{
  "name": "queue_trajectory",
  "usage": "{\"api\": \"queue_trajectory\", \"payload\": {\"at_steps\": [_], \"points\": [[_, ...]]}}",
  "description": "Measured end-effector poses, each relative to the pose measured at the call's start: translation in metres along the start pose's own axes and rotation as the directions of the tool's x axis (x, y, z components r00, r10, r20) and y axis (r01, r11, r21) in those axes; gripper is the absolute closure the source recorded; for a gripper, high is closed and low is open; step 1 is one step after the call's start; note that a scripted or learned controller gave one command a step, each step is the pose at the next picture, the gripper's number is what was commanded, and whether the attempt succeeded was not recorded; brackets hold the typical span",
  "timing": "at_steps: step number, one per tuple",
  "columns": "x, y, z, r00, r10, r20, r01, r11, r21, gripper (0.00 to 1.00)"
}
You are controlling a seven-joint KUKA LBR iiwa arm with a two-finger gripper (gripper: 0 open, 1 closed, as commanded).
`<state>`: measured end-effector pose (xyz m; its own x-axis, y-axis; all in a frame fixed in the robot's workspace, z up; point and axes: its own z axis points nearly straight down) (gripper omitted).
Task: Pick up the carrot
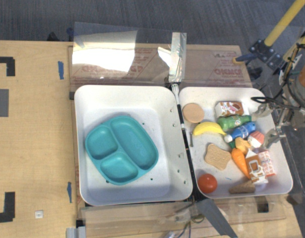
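One high camera looks slantwise down on both bins.

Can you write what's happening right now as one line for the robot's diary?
task: pick up carrot | carrot: in right bin, beside toast slice | gripper: at bin's right edge, apart from carrot | status: not grasped

You can see the arm at the right edge, but the frame cuts it off there, and what shows is a tangle of dark cables and metal too cluttered for you to make out the fingers. The carrot lies in the right bin with its lower end tucked under a small carton, so you cannot see its full length. The print on that carton and on the packet near the bin's far side is too small to read. The yellow pole at the top right runs out of frame.
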<state>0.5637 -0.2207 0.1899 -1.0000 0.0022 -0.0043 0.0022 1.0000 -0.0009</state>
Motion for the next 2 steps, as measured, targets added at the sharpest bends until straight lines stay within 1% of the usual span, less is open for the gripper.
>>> {"api": "queue_trajectory", "payload": {"at_steps": [1, 2], "points": [[0.036, 0.015, 0.102, 0.99, 0.14, 0.003, -0.14, 0.99, 0.001, 0.0], [0.044, 0.097, 0.102, 0.982, 0.188, 0.002, -0.188, 0.982, -0.004, 0.0]]}}
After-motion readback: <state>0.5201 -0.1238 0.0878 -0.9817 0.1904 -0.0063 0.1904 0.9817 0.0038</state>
